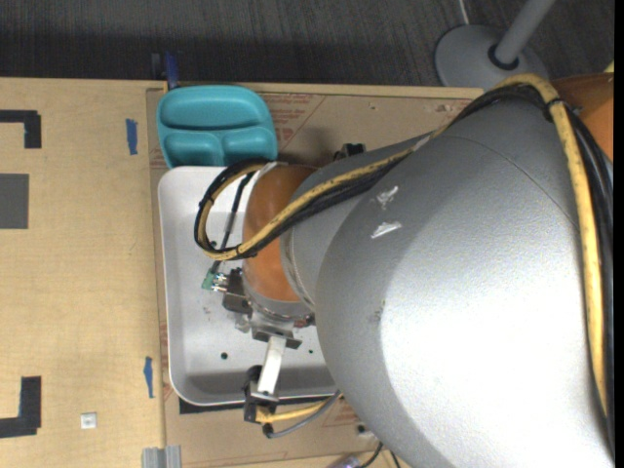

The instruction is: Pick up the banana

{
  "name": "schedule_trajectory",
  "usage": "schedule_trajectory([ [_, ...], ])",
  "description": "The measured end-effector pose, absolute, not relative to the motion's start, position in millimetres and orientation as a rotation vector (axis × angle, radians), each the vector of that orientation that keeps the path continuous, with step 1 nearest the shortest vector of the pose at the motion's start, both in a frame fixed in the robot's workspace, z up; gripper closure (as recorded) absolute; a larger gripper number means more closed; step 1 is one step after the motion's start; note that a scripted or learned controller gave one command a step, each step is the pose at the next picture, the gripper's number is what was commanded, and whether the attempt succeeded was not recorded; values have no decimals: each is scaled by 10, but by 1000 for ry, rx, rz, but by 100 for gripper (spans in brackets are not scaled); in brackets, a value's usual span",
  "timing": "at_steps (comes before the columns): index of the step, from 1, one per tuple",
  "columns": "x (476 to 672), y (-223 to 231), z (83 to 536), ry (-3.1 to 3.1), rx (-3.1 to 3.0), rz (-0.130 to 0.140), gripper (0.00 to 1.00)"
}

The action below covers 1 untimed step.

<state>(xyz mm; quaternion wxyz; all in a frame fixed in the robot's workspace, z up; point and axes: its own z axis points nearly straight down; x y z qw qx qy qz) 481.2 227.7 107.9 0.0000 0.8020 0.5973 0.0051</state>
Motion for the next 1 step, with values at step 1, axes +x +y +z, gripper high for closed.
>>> schedule_trajectory([
  [1,4790,2235,2041,1373,2826,-2,100],
])
